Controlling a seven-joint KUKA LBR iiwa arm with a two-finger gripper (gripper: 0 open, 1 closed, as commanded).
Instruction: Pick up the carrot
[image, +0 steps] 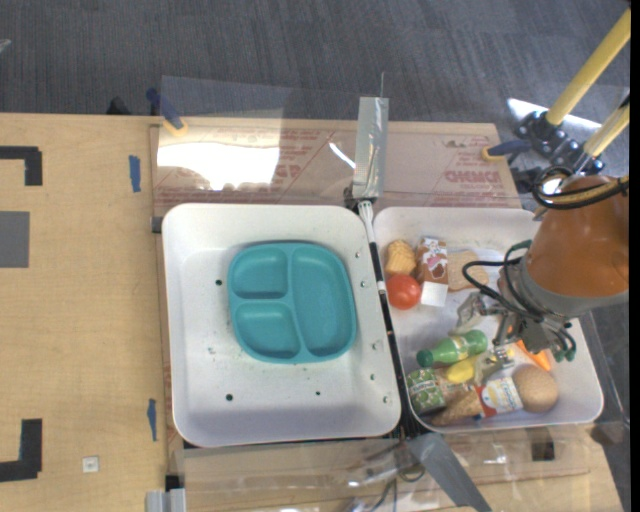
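From my remote station I count two shallow white bins, both smooth moulded plastic with rounded corners. The left bin (190, 330) holds one item: a teal tray (293, 300), a matte rounded rectangle divided into three compartments.

The right bin (590, 400) holds a loose pile. I count one tan rounded piece (399, 256) above one glossy red tomato (404, 291), one red-and-white packet (433, 260), one green bottle (452, 349) lying on its side, one small yellow piece (459, 373), one green printed packet (424, 390) and one beige egg-shaped item (537, 389). Other small items in the pile are too jumbled for me to identify.

The carrot (535, 355) appears as one short orange sliver near the right side of this bin, just beside the beige item and directly under the arm's wrist.

The gripper (510, 335) hangs low over that spot, below the arm's smooth orange band (585, 245). Dark cabling and the wrist screen it; whether the hand is released or clenched I cannot tell.
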